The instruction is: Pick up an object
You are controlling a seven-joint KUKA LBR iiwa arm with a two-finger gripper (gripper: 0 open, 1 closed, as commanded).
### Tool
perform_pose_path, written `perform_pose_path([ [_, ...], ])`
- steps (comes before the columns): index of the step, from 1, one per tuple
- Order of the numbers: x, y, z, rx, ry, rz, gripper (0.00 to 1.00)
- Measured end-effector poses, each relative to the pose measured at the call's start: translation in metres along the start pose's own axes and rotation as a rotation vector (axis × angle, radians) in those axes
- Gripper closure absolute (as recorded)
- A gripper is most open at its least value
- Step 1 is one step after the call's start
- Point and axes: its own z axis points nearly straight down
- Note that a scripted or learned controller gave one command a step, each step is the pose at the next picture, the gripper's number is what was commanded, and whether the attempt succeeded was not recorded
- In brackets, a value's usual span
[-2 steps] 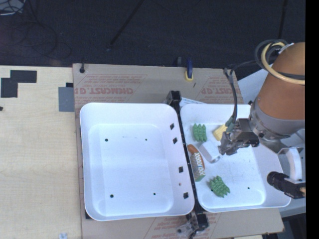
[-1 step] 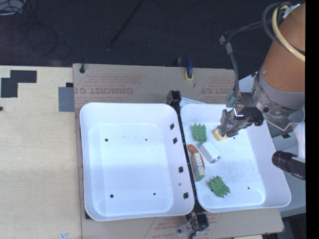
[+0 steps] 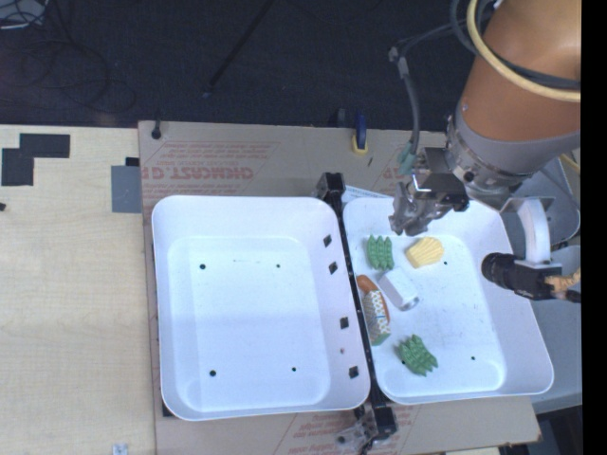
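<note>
My gripper [image 3: 410, 222] hangs over the back part of the right bin [image 3: 512, 349], just above and left of a yellow ridged piece [image 3: 425, 250]. A green ridged block [image 3: 380, 252] lies left of that piece, near the bin's left wall. A small grey-white bar [image 3: 399, 290] rests in the middle, beside an orange and white packet [image 3: 375, 311] along the left wall. A second green piece [image 3: 416, 354] sits toward the front. Nothing shows between the fingers.
The left bin [image 3: 247, 387] stands beside the right one, joined by a black divider with clips [image 3: 343, 282]. A black cylindrical part [image 3: 517, 275] juts over the right bin's right side. The large orange arm body [image 3: 526, 55] looms at the upper right.
</note>
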Motion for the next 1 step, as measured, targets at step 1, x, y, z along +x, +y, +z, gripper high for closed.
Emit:
perform_pose_path([
  [1, 0.0622, -0.0393, 0.0054, 0.004, 0.002, -0.003, 1.00],
])
